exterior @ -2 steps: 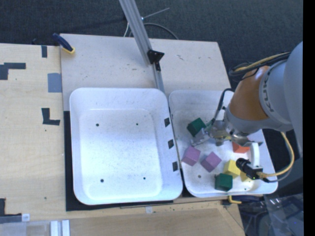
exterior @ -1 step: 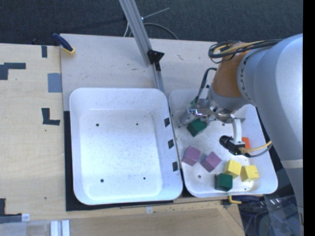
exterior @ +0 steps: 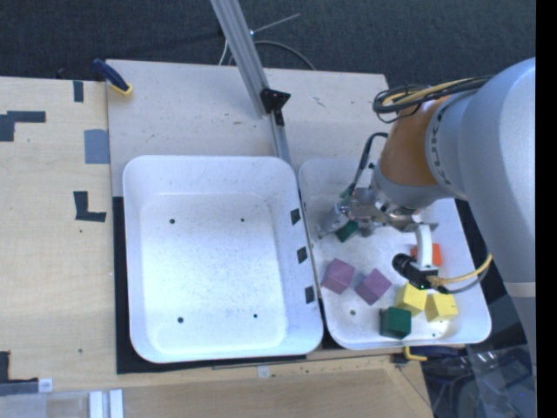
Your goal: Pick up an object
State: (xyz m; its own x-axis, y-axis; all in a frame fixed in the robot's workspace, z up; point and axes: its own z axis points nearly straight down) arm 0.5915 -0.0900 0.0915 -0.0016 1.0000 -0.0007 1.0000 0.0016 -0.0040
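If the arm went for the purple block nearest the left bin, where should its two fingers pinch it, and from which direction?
Probably straight down from above, pinching two opposite flat sides of the purple block. It lies flat on the right bin's floor with its top face clear. The second purple block lies close on its right, so I would pinch the near and far faces instead.

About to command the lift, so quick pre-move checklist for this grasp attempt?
1. Gripper is down inside the right bin: ok.
2. Dark green block sits at the gripper tip: ok.
3. Block seated between the fingers: cannot tell.
4. Two purple blocks lie apart from the gripper: ok.
5. Yellow blocks and green cube sit near the front, off the lift path: ok.
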